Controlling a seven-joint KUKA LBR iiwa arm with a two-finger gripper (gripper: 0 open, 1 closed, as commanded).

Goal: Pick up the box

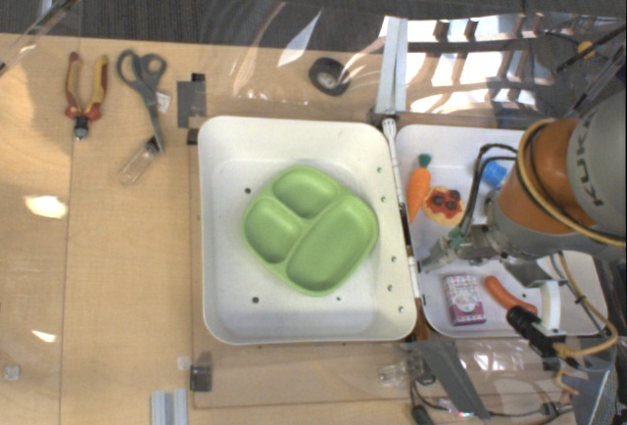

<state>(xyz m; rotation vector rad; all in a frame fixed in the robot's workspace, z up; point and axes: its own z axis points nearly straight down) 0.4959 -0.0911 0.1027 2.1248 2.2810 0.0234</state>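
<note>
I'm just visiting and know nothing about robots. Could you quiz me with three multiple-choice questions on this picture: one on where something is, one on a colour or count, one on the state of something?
1. Where does the small purple cardboard box lie?
A. In the right white bin
B. On the green plate
C. Beside the scissors

2. How many compartments has the green plastic divided plate?
A. Two
B. Three
C. Five

3. What is the state of the box?
A. Lifted in the air
B. Lying flat on the bin floor
C. Standing on the wooden bench

Answers:
1 A: the box rests near the right bin's front edge, below the orange toy carrot.
2 B: three hollows show in the plate.
3 B: it lies flat, with nothing gripping it.
</note>
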